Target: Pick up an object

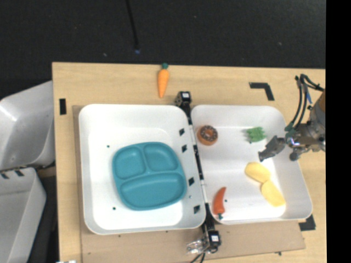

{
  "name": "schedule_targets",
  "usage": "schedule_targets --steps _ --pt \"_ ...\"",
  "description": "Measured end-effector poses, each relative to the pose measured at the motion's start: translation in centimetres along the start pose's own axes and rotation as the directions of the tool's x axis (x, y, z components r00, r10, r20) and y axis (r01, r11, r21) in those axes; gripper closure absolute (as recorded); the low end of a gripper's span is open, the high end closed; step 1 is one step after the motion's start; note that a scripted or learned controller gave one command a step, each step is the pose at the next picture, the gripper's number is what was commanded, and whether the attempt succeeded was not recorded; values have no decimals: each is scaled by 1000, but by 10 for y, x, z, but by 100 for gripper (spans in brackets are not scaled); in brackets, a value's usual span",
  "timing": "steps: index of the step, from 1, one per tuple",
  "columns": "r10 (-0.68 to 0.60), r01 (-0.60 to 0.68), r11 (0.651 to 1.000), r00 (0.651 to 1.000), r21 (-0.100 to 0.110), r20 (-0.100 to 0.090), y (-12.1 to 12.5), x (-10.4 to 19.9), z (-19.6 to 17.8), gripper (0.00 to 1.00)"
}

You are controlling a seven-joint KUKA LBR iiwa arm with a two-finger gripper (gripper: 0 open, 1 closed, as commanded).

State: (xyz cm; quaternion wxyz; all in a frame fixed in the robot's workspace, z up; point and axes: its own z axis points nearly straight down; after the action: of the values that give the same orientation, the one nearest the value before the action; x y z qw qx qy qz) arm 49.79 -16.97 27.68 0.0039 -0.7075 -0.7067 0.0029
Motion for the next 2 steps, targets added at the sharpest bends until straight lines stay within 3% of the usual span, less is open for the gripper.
schedule_targets --steps 1,2 --pt "-3 3 1000 1000 -12 3 2 0 -6 0" --pt "-1 1 1000 1000 -7 2 1 5 38 0"
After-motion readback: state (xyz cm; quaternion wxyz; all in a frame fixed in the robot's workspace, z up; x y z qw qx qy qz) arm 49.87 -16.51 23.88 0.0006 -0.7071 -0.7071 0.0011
